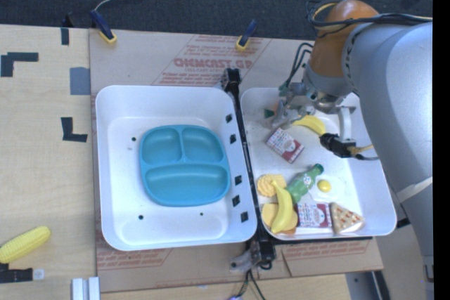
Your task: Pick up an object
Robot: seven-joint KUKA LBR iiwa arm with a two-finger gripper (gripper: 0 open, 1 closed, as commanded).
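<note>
Near the right bin's (385, 187) back edge, a small banana (310, 125) lies with its long axis running up-left to down-right, just beside the gripper (288, 111).
A red carton (284, 145) sits near it toward the front, with bare white floor between; whether the tool is apart or together cannot be told. A blue divided plate (185, 164) occupies the left bin (112, 151).

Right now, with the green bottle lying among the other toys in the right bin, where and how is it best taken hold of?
Probably across the green bottle's body, coming straight down from above. It lies tilted on its side, cap pointing up-right, so its long sides offer parallel faces. The claw should close across the bottle's width, though the yellow banana crowding its lower end leaves little room there.
</note>
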